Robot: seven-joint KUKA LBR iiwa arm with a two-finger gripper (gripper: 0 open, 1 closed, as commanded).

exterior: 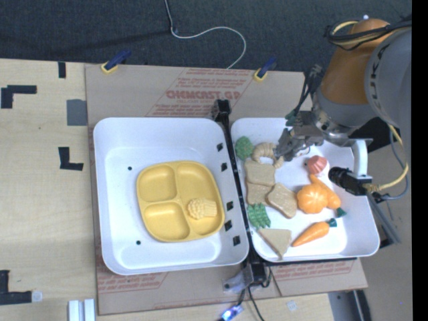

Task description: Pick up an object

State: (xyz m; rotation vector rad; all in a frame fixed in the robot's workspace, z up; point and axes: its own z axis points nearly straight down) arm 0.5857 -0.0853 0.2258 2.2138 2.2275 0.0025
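Observation:
The right bin (358,245) holds toy food: a green broccoli piece (243,146), a pale croissant-like piece (265,152), two bread slices (260,174) (282,199), a tan wedge (276,239), a green leafy piece (258,215), an orange pumpkin (315,197), a carrot (312,232) and a pink piece (317,164). My gripper (285,147) hangs low over the bin's upper middle, just right of the croissant-like piece. Nothing shows between its fingers.
The left bin (114,179) holds a yellow divided plate (167,192) with a corn cob (202,208) in its lower right compartment. A black clip divider (227,166) runs between the bins. The grey arm with its orange band (354,52) fills the upper right.

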